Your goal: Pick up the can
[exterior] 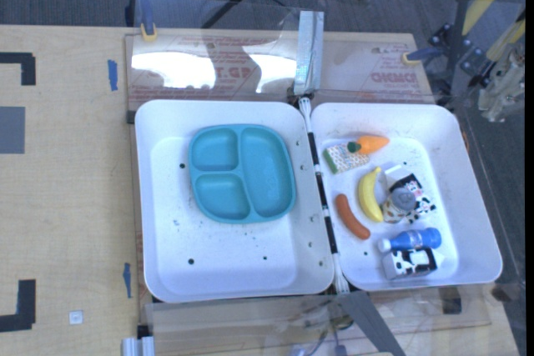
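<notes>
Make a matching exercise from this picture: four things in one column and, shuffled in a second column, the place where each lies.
Things
1. teal divided plastic plate
2. orange toy carrot
3. yellow toy banana
4. blue-capped white bottle

Places
A. near the right bin's front edge, just behind a black-and-white carton
B. in the left bin
C. at the back of the right bin
D. middle of the right bin, between a red toy sausage and a black-and-white can

Pairs: 1-B, 2-C, 3-D, 4-A
</notes>
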Tool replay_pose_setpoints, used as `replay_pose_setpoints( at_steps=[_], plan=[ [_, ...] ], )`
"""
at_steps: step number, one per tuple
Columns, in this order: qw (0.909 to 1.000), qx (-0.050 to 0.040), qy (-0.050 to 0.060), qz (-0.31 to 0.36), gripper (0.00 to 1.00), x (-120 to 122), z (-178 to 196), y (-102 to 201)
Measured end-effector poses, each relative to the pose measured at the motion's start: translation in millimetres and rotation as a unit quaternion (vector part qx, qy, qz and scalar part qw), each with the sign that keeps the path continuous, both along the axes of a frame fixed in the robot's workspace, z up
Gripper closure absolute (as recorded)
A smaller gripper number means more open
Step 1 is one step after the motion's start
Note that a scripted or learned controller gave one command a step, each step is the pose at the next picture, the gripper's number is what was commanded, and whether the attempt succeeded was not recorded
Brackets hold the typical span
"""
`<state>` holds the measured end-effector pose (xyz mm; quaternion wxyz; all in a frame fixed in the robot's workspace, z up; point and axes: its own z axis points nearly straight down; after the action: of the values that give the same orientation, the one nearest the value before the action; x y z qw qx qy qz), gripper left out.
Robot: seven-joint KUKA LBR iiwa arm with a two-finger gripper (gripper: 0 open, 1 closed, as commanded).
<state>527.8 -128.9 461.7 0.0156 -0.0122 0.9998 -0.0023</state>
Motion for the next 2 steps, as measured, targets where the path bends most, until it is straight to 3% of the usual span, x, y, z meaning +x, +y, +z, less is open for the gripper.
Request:
replay_pose_setpoints(
  at_steps=[2],
  plan=[
    [1.0, -0.0012, -0.008, -0.002, 1.0, 5, 21, -1]
  ],
)
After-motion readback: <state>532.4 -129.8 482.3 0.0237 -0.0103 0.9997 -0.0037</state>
